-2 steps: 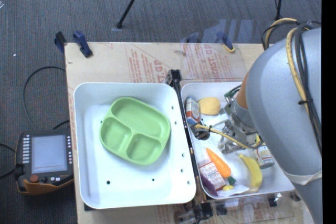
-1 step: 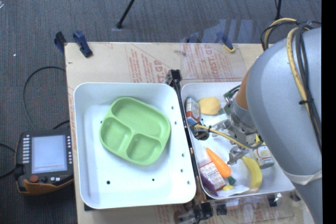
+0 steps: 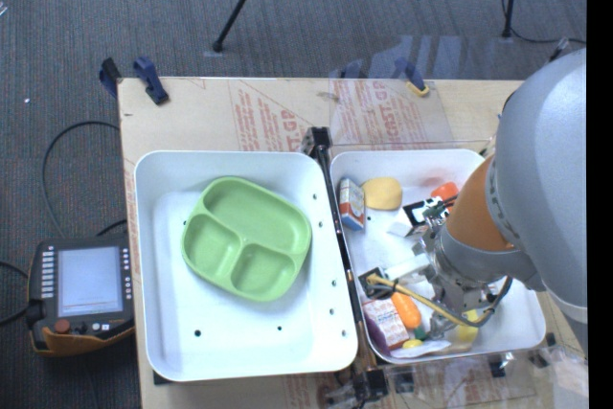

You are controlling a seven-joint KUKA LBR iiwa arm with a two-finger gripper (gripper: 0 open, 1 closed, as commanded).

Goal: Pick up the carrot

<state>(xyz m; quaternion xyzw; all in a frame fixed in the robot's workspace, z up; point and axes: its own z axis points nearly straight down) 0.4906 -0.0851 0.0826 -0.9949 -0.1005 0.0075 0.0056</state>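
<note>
The carrot (image 3: 406, 309) is a small orange piece near the front of the right bin (image 3: 533, 329), lying beside a pink box (image 3: 383, 328). My gripper (image 3: 433, 298) hangs low over that bin, just right of the carrot and close to it. The grey wrist and orange band cover the bin's right half. I see nothing lifted off the bin floor.
A green three-part plate (image 3: 246, 238) lies in the left bin (image 3: 163, 321). The right bin also holds a yellow rounded item (image 3: 383, 193), a small carton (image 3: 351, 204), a red-orange piece (image 3: 443, 193) by the arm, and yellow bits (image 3: 464, 332) at the front.
</note>
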